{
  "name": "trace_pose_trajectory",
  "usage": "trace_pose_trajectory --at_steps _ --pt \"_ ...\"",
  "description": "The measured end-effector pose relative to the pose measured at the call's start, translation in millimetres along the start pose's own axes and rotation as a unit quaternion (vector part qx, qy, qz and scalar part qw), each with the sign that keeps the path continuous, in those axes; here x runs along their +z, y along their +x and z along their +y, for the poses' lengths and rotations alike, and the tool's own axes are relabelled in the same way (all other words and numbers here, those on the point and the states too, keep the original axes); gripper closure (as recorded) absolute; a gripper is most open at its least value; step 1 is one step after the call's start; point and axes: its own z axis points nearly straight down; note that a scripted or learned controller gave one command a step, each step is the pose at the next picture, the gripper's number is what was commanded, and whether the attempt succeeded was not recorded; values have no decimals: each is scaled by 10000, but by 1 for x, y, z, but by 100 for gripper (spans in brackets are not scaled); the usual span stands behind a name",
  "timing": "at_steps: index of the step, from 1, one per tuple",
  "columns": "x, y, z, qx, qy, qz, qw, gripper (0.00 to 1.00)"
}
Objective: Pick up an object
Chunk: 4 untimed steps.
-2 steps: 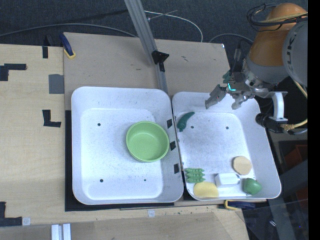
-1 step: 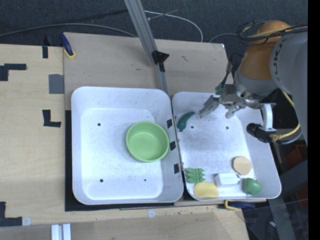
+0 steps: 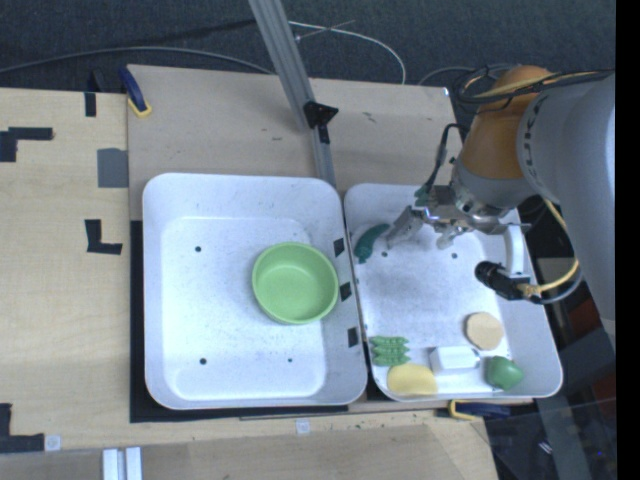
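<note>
The claw (image 3: 400, 230) hangs low over the right white bin's (image 3: 440, 303) far left corner, beside a dark green curved piece (image 3: 369, 239); whether it is wide or narrow I cannot tell. A light green plastic bowl (image 3: 294, 283) sits in the left white bin (image 3: 200, 298).

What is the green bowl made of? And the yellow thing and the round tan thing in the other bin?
Green bowl: probably plastic, one even colour with a smooth, softly shiny inside. Yellow thing: looks like plastic or rubber, rounded and smooth, maybe toy food. Tan disc: matte and flat, perhaps foam, wood or plastic; too small to tell.
</note>
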Motion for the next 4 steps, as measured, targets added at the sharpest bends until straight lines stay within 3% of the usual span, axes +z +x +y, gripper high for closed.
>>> trace_pose_trajectory --at_steps 1,2,4 --pt "40 1 0 -2 -15 -6 10000 0" --pt "28 2 0 -5 -18 2 10000 100" --pt "-80 -4 9 2 -50 -2 10000 100"
